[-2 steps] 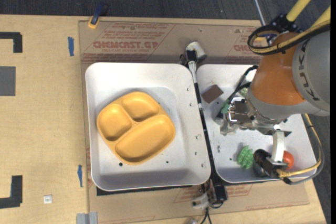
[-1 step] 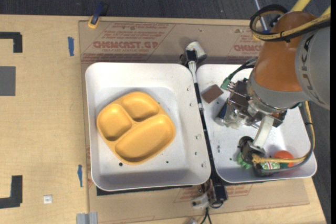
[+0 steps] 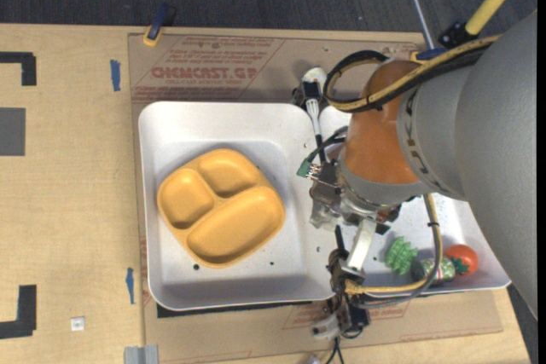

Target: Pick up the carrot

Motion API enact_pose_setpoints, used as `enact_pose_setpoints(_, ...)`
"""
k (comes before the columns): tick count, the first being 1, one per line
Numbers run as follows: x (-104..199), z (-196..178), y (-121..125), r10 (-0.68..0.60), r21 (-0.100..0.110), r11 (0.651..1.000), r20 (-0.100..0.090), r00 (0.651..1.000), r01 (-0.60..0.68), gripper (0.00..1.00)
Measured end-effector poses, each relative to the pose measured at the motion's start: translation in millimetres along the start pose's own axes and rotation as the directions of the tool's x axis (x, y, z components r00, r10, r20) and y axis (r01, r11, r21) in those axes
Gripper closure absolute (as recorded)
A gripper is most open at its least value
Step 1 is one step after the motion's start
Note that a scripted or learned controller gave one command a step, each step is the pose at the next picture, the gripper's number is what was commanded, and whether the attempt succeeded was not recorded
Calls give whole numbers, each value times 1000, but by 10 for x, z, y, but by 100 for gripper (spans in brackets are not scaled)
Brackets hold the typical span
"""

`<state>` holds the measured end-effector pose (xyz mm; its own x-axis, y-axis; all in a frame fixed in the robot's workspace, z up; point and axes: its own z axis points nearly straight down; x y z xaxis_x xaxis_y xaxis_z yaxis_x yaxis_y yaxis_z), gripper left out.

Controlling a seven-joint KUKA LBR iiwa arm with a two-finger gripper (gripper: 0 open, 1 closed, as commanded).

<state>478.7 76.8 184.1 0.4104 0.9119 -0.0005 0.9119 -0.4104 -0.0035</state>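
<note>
Near the right bin's front right corner lies a small orange-red piece (image 3: 461, 258) with a bit of green beside it; it looks like the carrot. Left of it lies a separate green leafy piece (image 3: 399, 253). My gripper (image 3: 331, 213) hangs under the orange wrist band, over the left side of the right bin (image 3: 478, 226). It stands well to the left of the carrot and apart from it. The wrist hides much of the bin floor below it.
A yellow divided plate (image 3: 222, 205) lies in the middle of the left bin (image 3: 162, 132). The ridge between the two bins runs just left of the gripper. The arm's grey body covers the right bin's far right part.
</note>
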Motion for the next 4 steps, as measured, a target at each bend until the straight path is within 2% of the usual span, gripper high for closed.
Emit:
enact_pose_setpoints(1, 334, -800, -145, -20, -3, 1000, -1, 1000, 20, 100)
enact_pose_setpoints(2, 1396, -335, -33, -11, -2, 1000, 0, 1000, 11, 100)
enact_pose_setpoints(3, 1574, -707, 693, -21, -4, 1000, 0, 1000, 21, 100)
enact_pose_setpoints(4, 1585, -805, 687, -26, -4, 1000, 0, 1000, 26, 100)
